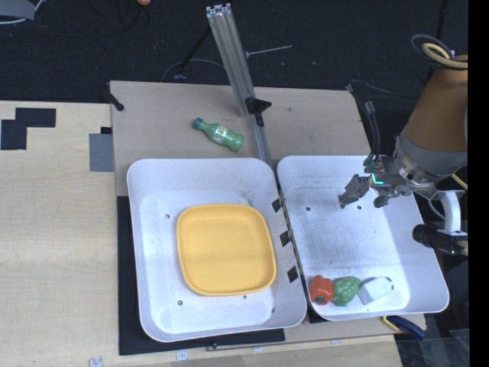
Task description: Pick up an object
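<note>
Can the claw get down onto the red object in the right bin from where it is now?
Probably yes. The claw hangs over the right bin; the red object sits by the near wall, touching a green object, so space is tight.

bins 2 (pixel 153 205) (pixel 428 281) | yellow plate 1 (pixel 225 248) | green bottle 1 (pixel 219 134) | small objects in right bin 3 (pixel 348 290)

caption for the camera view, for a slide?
KUKA gripper above the right bin holding three small objects; yellow plate in the left bin.
</note>
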Robot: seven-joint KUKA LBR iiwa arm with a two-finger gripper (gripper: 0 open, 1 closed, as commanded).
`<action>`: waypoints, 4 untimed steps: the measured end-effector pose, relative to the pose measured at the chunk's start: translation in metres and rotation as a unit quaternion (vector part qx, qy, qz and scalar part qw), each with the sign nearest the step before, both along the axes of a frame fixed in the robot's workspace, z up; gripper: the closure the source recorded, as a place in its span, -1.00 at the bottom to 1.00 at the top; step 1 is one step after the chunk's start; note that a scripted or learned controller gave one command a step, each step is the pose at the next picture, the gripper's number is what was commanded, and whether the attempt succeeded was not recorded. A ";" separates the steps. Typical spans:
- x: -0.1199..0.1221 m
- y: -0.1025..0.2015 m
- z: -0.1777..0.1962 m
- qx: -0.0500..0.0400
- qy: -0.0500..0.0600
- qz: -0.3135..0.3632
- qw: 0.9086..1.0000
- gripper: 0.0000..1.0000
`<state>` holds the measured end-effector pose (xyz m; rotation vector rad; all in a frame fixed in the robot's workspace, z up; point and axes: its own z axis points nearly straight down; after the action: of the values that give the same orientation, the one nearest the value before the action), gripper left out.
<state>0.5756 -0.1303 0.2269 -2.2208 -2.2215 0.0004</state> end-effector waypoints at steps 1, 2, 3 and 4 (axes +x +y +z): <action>0.000 0.000 0.000 0.000 0.000 0.000 1.000 -1.00; -0.002 -0.006 -0.061 0.000 0.003 0.000 1.000 -1.00; 0.001 0.000 -0.123 0.000 0.003 0.001 1.000 -1.00; 0.001 0.000 -0.136 0.000 0.000 0.000 1.000 -1.00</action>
<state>0.5767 -0.1303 0.0914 -2.2215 -2.2222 0.0004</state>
